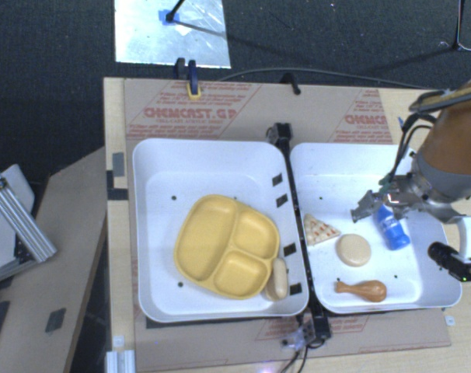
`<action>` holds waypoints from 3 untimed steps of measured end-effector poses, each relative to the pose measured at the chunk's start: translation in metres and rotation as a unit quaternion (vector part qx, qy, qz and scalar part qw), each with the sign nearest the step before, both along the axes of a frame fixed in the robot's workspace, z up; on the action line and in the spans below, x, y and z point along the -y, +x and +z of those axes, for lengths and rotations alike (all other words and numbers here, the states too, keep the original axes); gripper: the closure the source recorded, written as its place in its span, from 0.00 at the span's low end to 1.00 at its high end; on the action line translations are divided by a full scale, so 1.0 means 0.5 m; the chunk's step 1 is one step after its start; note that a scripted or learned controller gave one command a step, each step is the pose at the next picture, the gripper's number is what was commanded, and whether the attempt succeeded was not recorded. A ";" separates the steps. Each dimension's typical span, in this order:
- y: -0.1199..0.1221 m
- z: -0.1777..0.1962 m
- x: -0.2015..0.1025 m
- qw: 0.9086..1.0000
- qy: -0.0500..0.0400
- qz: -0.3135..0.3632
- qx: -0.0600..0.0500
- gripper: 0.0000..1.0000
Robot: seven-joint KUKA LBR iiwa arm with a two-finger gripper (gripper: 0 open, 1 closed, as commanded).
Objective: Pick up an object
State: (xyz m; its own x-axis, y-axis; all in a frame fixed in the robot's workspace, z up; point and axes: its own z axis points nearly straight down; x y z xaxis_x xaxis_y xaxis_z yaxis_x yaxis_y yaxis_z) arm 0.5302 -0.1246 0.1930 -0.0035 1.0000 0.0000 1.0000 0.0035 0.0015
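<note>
In the right bin (329,165) a blue bottle-like object (392,230) lies on its side near the right wall. My gripper (378,203) hangs just above its upper left end, very close to it. I cannot tell if they touch. A round beige bun (353,249) sits left of the blue object, with a triangular pizza-like slice (319,229) by the divider. A brown drumstick (361,289) lies near the front wall.
The left bin (154,208) holds a yellow divided plate (226,245). A pale bread-like piece (278,279) rests at the plate's front right corner, against the divider. The grey and orange arm (451,142) overhangs the right bin's right side.
</note>
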 end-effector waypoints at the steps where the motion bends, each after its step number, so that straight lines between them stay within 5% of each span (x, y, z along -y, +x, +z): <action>1: 0.000 -0.126 0.002 1.000 0.001 -0.001 -0.002 0.00; 2: 0.006 -0.212 0.003 1.000 0.000 -0.002 0.002 0.00; 3: 0.009 -0.187 0.002 1.000 0.000 0.000 0.004 1.00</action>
State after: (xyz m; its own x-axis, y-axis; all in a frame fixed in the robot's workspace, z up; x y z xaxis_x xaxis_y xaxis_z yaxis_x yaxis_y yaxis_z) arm 0.5346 -0.1257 0.0996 -0.0030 1.0000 0.0006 0.9999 0.0029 0.0102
